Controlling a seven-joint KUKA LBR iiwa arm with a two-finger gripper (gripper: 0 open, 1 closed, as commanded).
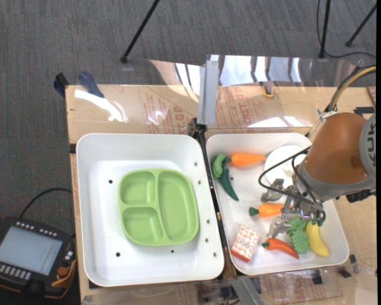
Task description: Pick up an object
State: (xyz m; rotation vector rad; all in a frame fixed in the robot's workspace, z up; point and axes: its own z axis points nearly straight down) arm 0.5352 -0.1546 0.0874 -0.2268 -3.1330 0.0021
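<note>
From the overhead camera, the claw (291, 216) hung low in the right bin (241, 142), amid crowded toys; whether it was open or shut I could not tell. Closing there could pinch two at once or nudge the small carrot (268, 210) away. The same bin held a banana (316, 239), box (245, 243), big carrot (246, 160). The left bin (89, 151) held a green tray (159, 207).
</note>
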